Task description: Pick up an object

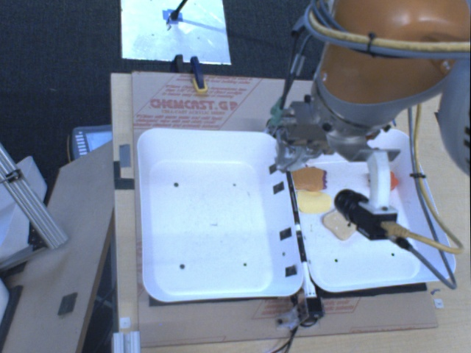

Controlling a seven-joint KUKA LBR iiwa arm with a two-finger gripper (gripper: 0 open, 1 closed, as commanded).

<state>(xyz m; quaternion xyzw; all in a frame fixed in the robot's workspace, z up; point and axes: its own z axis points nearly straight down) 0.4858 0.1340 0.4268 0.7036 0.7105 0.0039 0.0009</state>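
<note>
The tan cardboard-covered worktop, printed with red lettering, carries two shallow white plastic bins side by side. The grey arm with its glossy orange band reaches in from the right and looms over the upper part of the right-hand bin, with yellow and grey cables looping around it. The left-hand white bin shows a bare floor with a few small dark dots. The metal pincer hangs at the upper left corner of the right-hand bin, close to the divide between the two bins; whether it is spread or closed cannot be told, as the wrist hides it. Just below the pincer lies an orange-brown block, touching a flat pale yellow piece beneath it. Near these, a small beige biscuit-shaped piece rests on the bin floor, beside a black cylindrical fitting on the arm's white bracket.
</note>
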